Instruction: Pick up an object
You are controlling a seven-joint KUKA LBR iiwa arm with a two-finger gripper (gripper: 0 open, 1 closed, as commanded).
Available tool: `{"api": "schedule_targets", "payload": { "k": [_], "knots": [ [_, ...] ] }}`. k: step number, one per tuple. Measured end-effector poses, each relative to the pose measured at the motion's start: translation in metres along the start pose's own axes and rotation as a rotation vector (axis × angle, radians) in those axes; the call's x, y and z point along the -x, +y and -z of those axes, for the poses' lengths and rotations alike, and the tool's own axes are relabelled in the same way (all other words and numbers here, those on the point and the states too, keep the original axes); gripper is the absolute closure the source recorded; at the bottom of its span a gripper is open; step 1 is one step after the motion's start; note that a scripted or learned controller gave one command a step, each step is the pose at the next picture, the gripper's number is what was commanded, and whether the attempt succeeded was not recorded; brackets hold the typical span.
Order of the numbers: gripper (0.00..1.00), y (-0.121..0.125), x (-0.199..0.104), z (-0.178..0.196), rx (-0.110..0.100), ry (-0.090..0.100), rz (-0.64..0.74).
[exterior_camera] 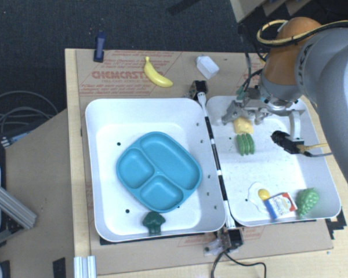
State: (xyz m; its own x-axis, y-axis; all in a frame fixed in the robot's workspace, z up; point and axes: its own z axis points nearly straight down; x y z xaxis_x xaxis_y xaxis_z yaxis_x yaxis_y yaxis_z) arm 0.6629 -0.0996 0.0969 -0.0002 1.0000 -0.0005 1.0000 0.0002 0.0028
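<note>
Hovering near the right bin's (330, 184) back edge, gripper (243, 117) sits over a yellow toy (242, 125), can't tell open/shut tbh; prob light, slick plastic, grab mid-body.

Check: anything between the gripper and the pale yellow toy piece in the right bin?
Nothing visible. The gripper sits directly over the pale yellow toy piece at the far end of the right white bin; the green ridged toy vegetable lies just nearer the camera, beside it.

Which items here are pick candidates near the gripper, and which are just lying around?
Job: gripper; yellow piece; green pickle; fried egg; carton; green grapes.
Lying about: banana; blue plate; broccoli; white block.
</note>
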Motion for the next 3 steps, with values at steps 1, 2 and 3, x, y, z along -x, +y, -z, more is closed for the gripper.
{"api": "schedule_targets", "payload": {
  "k": [1,2,3],
  "knots": [
    [1.00,0.001,0.000,0.011,0.003,-0.001,0.000],
    [0.00,0.001,0.000,0.010,0.002,-0.001,0.000],
    [0.00,-0.019,-0.002,-0.013,-0.005,0.001,-0.001]
  ]
}}
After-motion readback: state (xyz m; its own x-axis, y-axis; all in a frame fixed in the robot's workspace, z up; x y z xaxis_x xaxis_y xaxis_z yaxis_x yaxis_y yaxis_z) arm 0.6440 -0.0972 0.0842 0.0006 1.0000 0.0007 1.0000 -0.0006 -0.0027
